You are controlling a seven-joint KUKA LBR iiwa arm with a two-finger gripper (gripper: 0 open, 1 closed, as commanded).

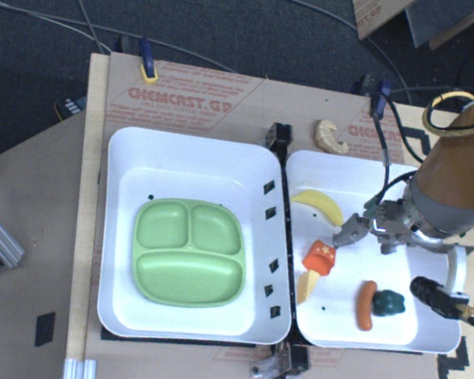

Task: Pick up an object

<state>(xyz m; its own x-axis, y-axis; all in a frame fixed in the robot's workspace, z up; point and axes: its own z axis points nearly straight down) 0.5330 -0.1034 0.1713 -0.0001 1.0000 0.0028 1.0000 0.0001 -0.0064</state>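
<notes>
Gripper over right bin, fingers apart w/ nothing between. Nearest: 1 banana, by bin's left edge toward top-left corner; prob. light, smooth, slippery, so take across mid. Also 1 orange piece, 1 sausage, 1 green lump. Left bin: 1 green tray.

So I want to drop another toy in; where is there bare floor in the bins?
Left bin: strips around the green tray. Right bin: crowded from banana to hot dog, under the claw.
</notes>
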